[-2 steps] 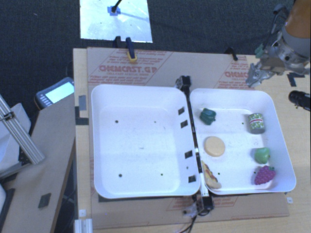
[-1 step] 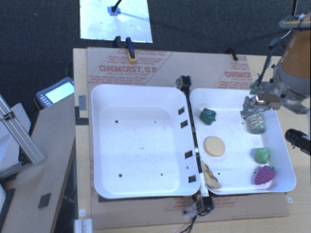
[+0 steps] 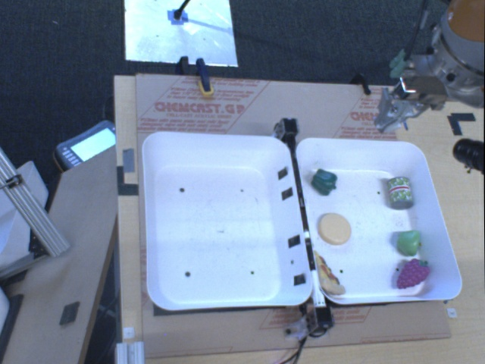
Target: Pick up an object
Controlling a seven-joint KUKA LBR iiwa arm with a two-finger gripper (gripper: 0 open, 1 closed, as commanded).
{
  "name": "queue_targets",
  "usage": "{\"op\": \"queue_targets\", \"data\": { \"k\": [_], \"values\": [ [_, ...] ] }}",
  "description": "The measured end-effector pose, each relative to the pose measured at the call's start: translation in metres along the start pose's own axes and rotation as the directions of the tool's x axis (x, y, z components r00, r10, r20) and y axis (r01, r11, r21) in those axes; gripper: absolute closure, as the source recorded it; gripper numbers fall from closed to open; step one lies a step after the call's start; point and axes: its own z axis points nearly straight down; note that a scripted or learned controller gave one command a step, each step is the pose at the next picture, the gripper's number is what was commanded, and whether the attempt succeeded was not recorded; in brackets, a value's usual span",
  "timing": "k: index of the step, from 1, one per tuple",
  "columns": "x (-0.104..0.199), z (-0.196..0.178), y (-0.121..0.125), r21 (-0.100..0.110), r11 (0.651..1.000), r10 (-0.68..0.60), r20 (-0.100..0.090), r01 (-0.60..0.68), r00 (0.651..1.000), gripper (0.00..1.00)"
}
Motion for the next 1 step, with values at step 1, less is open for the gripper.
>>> {"op": "queue_targets", "data": {
  "k": [1],
  "values": [
    [-0.0185, -0.0931, -0.0654, 0.002, 1.0, 0.008, 0.001, -0.008, 1.0, 1.0]
  ]
}}
